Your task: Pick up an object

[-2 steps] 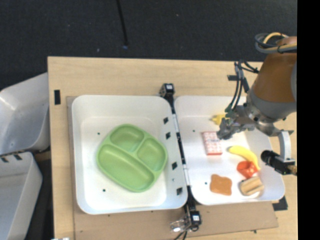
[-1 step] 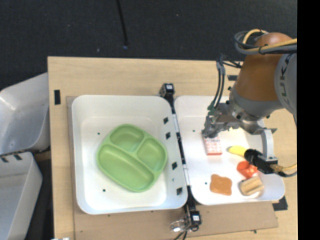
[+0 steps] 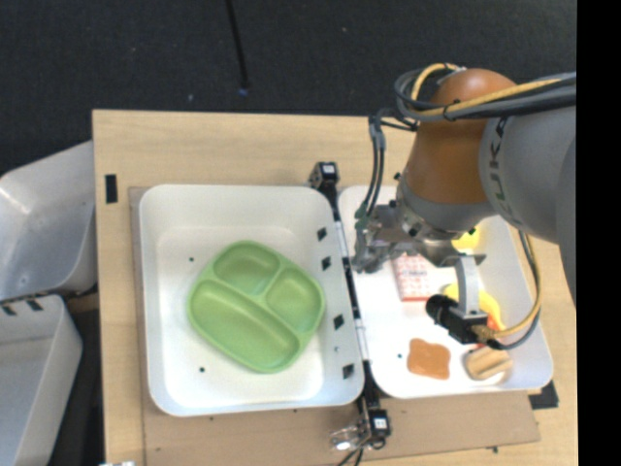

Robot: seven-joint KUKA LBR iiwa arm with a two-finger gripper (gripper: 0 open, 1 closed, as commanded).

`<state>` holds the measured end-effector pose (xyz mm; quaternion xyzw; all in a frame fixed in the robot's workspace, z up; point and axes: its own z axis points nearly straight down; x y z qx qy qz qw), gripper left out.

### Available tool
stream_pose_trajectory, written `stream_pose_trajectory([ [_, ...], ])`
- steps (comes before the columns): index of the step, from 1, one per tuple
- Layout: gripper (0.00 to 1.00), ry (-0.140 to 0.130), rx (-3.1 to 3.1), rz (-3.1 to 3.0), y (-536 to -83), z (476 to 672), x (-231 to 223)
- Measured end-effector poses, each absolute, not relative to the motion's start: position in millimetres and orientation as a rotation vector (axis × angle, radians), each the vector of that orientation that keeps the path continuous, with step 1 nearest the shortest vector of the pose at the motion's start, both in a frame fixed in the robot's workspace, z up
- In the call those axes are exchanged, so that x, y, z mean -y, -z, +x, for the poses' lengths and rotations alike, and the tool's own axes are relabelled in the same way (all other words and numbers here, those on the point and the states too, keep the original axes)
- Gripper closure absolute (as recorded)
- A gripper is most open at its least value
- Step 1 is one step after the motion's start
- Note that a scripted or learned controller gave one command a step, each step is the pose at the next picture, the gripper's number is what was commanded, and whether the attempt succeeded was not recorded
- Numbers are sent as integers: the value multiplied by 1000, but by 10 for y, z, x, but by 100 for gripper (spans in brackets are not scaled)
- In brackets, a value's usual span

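Note:
The right bin (image 3: 388,377) holds several small objects. A white packet with red print (image 3: 412,278) lies near its middle. Toward the front lie an orange-brown piece (image 3: 428,358) and a tan bread-like piece (image 3: 487,363). A yellow item (image 3: 488,309) sits partly under a black part of the arm. My gripper (image 3: 374,246) hangs low over the left side of the right bin, just left of the packet, with the arm's orange band (image 3: 451,139) above it. Nothing shows in the gripper's grasp.
A green divided plate (image 3: 257,304) lies in the left bin (image 3: 165,377). The ridge between the bins (image 3: 347,309) runs just left of the gripper. The arm's body hides the back of the right bin. A white container (image 3: 39,221) stands beyond the bench's left edge.

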<state>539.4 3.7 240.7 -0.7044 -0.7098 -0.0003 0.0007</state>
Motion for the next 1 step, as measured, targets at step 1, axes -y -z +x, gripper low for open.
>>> stream_pose_trajectory([
  [1,100,-1,2227,-2214,-2318,5430,-552],
])
